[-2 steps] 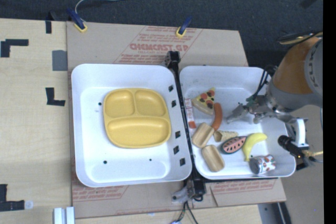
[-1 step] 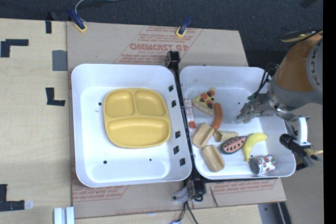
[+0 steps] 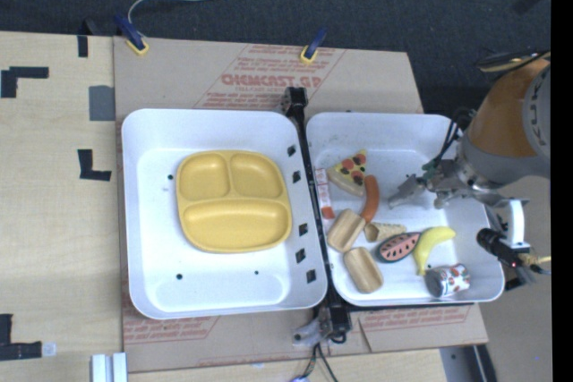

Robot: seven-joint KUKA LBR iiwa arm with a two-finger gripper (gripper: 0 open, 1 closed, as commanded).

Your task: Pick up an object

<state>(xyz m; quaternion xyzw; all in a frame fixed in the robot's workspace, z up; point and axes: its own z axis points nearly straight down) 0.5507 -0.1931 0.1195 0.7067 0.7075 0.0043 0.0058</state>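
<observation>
**Arm hovering over the toy-food bin, nothing held**

The grey arm with its orange band is reaching in from the right, and its gripper is sitting over the right bin, in the open white area to the right of the food pieces. Two thin metal fingers are pointing left and appear to be spread slightly apart, with nothing showing between them.

The items to pick are lying in the left and lower parts of the right bin. A pizza slice is resting near the divider, with a red sausage just beside it, lying roughly upright in the view. Below these, a tan bread roll is sitting near a second bread roll, which is lying closer to the bin's front edge. A watermelon slice is lying just beside a yellow banana. A small can is lying on its side in the front right corner. The fingertips are near the sausage but apart from it.

The left bin is holding a yellow divided plate. Both bins are resting on a cardboard sheet laid on the surface.
</observation>
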